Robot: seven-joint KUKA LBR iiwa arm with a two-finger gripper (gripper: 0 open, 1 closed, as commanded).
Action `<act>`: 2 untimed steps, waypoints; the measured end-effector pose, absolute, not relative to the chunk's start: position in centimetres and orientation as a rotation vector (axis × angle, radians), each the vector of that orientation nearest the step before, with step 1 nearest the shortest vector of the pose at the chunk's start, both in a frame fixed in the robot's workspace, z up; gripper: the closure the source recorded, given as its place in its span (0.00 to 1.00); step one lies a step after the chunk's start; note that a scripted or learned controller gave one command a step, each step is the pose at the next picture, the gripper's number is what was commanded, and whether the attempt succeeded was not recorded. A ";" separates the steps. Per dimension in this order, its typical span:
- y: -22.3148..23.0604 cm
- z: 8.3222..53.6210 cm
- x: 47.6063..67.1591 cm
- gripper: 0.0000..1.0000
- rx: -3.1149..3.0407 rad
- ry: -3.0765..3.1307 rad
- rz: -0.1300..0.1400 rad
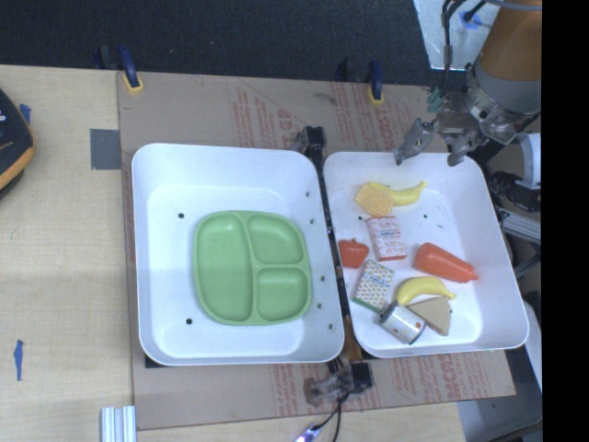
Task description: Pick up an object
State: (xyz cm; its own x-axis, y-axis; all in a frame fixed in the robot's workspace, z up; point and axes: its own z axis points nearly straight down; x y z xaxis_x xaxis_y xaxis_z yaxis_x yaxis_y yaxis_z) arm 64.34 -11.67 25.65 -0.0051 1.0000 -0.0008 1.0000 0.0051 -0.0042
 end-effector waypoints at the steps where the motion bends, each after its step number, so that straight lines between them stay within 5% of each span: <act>1: -9.8 10.4 63.2 0.00 -2.212 -2.224 0.009; 2: -10.0 9.2 65.6 0.00 -2.212 -2.226 0.007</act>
State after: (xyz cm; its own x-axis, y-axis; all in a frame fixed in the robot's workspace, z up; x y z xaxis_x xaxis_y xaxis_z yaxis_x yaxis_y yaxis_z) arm 65.59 -10.00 9.17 -0.0064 1.0000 -0.0007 1.0000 0.0064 -0.0056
